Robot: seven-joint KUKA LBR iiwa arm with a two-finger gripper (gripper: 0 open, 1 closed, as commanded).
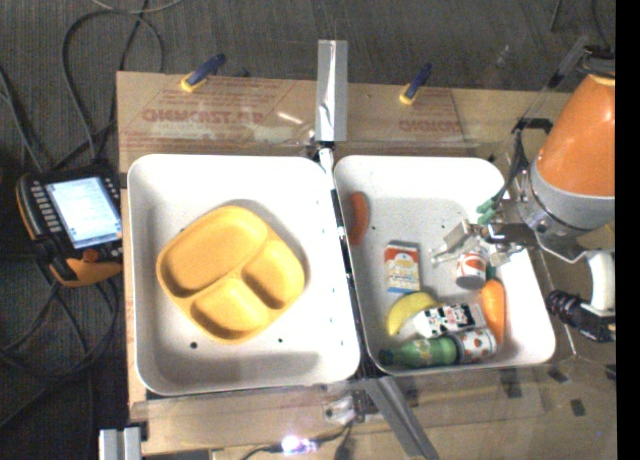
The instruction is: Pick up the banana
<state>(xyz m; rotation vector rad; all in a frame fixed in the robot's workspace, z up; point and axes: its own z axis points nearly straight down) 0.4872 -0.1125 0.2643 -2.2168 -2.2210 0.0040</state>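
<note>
The yellow banana (407, 310) lies in the right bin (420, 183), near its front, partly under a small white carton (449, 319). My gripper (472, 238) hangs over the right side of that bin, up and to the right of the banana and apart from it. Nothing shows between its fingers. The grey arm with its orange band (578, 148) reaches in from the right.
Around the banana lie a red and white box (402, 266), a carrot (494, 310), a green bottle (428, 352), a small can (471, 267) and a red item (358, 213) by the left wall. A yellow divided tray (232, 271) sits in the left bin (150, 238).
</note>
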